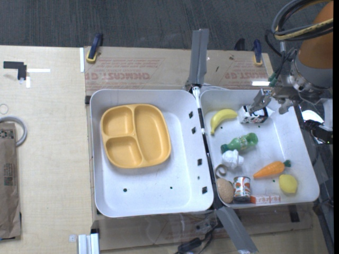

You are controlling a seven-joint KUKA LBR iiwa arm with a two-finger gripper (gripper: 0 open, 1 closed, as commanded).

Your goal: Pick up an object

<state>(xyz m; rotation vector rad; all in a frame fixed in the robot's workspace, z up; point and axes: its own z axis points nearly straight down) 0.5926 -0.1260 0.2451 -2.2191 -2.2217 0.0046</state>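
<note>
Jaws are seen low at the right bin's back edge, just above a small black-and-white object — spread or pressed together cannot be told. Approach step is judged in hand; nothing is seen gripped. Next, a descent over that object is called for — banana lies just beside.

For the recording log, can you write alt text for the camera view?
The gripper hovers over the right bin near a small black-and-white object, banana, green bottle, carrot and lemon. The left bin holds a yellow divided plate.
</note>
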